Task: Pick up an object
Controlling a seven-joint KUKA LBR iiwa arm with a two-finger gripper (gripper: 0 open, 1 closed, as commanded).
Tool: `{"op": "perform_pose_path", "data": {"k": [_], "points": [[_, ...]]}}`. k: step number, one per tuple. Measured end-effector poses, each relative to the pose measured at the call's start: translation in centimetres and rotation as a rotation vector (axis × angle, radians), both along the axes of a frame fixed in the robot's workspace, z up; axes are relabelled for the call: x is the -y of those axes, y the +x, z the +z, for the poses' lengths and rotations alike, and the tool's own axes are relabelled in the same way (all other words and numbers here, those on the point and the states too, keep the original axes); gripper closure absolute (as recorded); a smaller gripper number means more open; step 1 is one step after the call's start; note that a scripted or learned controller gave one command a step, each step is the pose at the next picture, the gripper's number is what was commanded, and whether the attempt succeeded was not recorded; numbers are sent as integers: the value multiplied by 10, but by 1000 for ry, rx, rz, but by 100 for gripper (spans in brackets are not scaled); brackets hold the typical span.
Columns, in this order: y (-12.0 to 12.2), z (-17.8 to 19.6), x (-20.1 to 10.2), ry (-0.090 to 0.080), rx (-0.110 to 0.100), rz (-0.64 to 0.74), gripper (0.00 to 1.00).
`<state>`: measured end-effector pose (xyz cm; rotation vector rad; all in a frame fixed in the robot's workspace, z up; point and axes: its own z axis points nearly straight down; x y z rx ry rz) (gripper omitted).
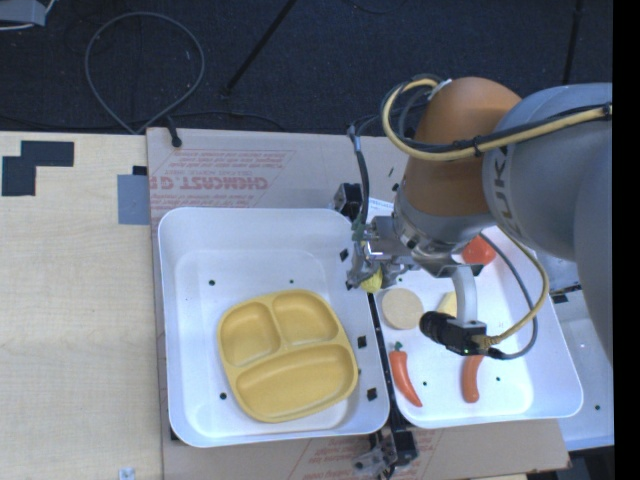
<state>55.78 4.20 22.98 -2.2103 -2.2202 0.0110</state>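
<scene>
Here the orange carrot lies lengthwise, tip toward the bin's near edge.

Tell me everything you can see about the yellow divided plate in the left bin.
The yellow divided plate looks like matte plastic, roughly square with rounded corners and a raised rim. It has three compartments: two small ones on the far side, one long one on the near side, all bare. It lies flat, right way up, turned slightly askew, on the floor of the left white bin, toward its near right corner.
</scene>
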Motion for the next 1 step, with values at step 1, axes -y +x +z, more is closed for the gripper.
{"op": "perform_pose_path", "data": {"k": [1], "points": [[-21,-15,-48,-1,-1,0,100]]}}
